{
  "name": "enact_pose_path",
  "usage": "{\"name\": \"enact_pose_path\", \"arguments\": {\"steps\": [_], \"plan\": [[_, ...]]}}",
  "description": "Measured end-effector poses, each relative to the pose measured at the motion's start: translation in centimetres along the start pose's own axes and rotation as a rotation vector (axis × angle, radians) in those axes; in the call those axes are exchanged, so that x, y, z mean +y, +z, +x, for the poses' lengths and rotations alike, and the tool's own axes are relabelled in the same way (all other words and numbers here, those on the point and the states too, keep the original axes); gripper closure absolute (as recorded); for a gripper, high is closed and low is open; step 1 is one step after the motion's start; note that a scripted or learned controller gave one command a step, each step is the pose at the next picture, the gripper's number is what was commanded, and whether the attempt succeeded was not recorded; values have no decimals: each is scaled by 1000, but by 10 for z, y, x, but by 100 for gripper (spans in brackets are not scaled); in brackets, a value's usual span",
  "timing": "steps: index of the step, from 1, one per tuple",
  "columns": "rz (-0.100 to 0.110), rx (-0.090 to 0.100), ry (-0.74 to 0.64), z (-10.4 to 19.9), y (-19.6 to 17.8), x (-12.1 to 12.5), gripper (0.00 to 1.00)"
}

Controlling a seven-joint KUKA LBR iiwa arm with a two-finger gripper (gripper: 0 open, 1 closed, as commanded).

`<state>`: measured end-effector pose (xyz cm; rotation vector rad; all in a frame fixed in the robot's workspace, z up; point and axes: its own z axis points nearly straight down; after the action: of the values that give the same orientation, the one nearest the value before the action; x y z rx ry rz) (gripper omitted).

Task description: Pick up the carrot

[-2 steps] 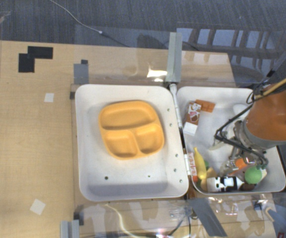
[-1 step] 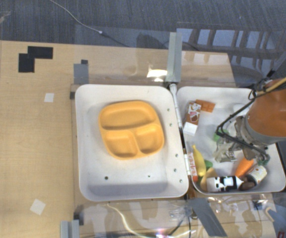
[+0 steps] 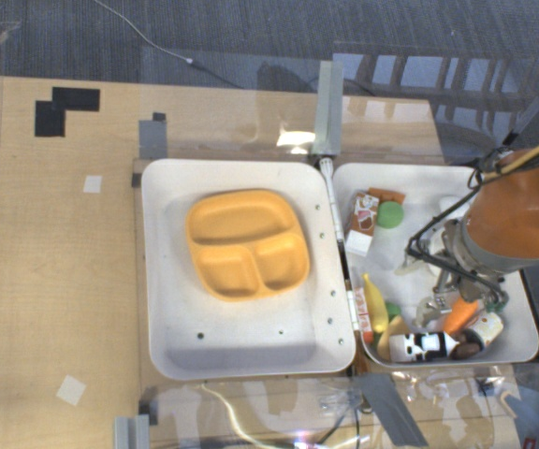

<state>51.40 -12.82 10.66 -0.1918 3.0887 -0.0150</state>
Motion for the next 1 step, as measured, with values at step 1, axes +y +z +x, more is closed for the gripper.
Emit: {"name": "enact_pose_path", "arguments": {"steps": [1], "plan": [[-4, 15, 33, 13, 1, -1, 0]]}}
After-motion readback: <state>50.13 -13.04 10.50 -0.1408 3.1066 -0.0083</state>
